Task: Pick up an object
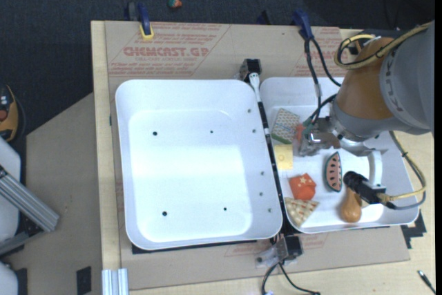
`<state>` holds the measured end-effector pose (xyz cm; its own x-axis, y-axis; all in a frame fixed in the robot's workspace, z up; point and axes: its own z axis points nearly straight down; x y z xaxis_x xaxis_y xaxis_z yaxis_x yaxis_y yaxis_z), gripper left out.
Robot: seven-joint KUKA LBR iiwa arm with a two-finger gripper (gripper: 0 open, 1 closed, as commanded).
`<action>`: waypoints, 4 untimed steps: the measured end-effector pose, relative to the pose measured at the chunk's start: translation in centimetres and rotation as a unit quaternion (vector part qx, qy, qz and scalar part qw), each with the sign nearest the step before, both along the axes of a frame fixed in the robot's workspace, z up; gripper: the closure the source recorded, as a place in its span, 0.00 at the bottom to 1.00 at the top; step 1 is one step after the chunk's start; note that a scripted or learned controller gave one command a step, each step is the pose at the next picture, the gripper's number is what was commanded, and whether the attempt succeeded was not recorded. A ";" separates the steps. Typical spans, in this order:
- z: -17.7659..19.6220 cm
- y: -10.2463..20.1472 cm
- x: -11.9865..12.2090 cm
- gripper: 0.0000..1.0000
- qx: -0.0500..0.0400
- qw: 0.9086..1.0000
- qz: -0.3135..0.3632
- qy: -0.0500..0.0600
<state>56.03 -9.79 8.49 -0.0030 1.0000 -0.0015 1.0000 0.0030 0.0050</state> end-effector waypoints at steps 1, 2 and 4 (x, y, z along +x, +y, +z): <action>0.0 -5.5 -1.7 1.00 0.000 1.000 -0.003 0.003; 0.0 -0.8 6.1 1.00 0.001 1.000 0.002 -0.001; 10.8 7.6 10.9 1.00 0.002 1.000 0.002 -0.004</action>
